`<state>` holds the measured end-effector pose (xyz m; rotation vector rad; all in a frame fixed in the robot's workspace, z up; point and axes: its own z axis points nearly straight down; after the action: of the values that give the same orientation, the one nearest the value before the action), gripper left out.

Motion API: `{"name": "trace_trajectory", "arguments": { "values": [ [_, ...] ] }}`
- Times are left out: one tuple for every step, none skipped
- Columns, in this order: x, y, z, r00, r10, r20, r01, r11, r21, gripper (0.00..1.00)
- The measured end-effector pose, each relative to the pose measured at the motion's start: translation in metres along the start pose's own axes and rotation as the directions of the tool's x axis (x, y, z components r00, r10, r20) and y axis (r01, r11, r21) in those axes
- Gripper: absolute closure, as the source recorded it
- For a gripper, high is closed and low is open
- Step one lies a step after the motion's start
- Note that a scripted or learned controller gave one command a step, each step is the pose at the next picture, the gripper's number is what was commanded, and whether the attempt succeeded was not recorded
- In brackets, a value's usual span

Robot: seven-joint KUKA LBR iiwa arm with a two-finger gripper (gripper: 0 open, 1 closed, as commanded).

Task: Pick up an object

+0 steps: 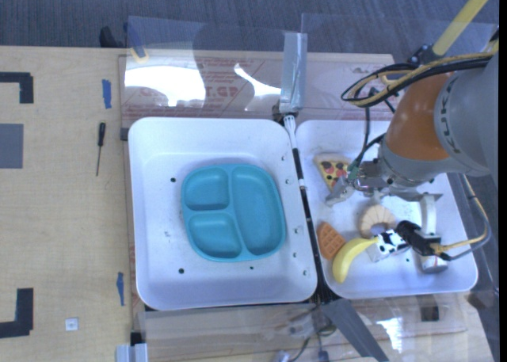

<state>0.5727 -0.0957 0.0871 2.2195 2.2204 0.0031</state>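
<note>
In the right bin (455, 273) my gripper (342, 189) hangs low near the left wall, just below a toy pizza slice (332, 169). Nothing can be made out between it and the bin floor. A round tan pastry (375, 219) lies just to its lower right. Further toward the front lie an orange waffle piece (329, 237) and a yellow banana (352, 257). A small black-and-white toy (386, 244) sits at the banana's right end. The grey arm with its orange band (418, 127) covers the bin's back right part.
The left bin (150, 154) holds a teal divided plate (233, 211) in its middle. A ridge (301, 194) separates the two bins. A clear plastic wall (238, 75) stands behind them. A wooden bench top (55, 194) lies to the left.
</note>
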Motion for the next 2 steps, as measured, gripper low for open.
{"name": "trace_trajectory", "arguments": {
  "values": [
    [0.005, 0.073, 0.001, 1.000, -0.003, 0.000, 0.003, 1.000, -0.001, 0.00],
    [0.005, 0.072, -0.010, 1.000, -0.004, 0.002, 0.004, 1.000, 0.003, 1.00]
  ]
}}
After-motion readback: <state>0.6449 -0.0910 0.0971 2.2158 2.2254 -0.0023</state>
